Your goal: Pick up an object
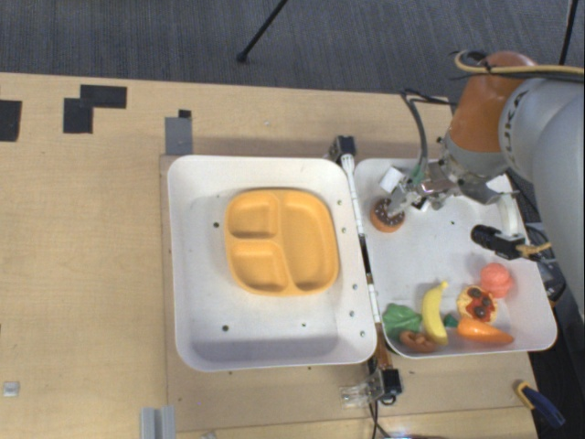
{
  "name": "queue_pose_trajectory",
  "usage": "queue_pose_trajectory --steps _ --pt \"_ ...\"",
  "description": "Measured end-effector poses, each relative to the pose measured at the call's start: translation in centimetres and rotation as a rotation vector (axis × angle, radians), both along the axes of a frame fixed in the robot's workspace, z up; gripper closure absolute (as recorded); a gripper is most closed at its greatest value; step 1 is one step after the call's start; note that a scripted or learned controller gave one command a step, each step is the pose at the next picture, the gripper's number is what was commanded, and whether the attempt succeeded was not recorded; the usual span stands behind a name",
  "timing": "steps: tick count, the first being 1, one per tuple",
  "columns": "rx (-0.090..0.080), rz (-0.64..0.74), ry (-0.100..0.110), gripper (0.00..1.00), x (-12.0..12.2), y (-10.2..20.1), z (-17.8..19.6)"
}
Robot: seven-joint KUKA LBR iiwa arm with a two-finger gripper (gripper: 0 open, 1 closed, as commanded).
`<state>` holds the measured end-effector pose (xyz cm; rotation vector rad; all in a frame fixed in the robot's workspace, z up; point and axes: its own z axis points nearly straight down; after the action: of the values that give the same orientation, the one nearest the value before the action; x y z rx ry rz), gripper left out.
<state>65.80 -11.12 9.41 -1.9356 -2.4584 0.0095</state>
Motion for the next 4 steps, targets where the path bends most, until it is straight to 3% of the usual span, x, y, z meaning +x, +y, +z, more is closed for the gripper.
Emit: queue_pose_trajectory --steps 1,2,3,4 --pt "0.013 0.093 0.008 0.0 1.0 -4.2 -0.2" --pt "-0.009 0.282 0.004 0.0 1.0 0.2 0.0" --pt "-0.008 0.375 -0.043 0.0 -4.2 -0.4 0.2" --pt "0.0 0.597 -0.017 0.0 -17.0 -0.3 0.8"
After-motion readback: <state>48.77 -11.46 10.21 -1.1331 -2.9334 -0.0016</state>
